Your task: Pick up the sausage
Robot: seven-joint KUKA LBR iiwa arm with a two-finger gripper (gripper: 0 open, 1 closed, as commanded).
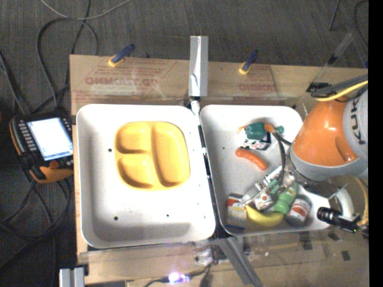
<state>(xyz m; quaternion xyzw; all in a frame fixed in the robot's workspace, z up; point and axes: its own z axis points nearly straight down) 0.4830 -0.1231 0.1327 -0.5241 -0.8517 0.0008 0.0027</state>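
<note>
Currently: arm is hanging over the clutter, not over the sausage.

Going from largest to smallest: the left bin (90,220) is carrying a yellow divided tray (152,154); the right bin (221,130) is holding the arm (329,139) and all loose items. The gripper (272,187) is sitting low among a banana (263,218), a green bottle (286,199) and small cans (299,210) near the front wall; whether its pincer is apart or together cannot be told. The sausage (251,158) is lying flat on the bin floor, apart from the gripper, just below a teal toy (258,130). Judged risk: closing here is likely catching a bottle or can instead, and a descent onto the sausage is risking nudging the teal toy or rolling the sausage aside.
</note>
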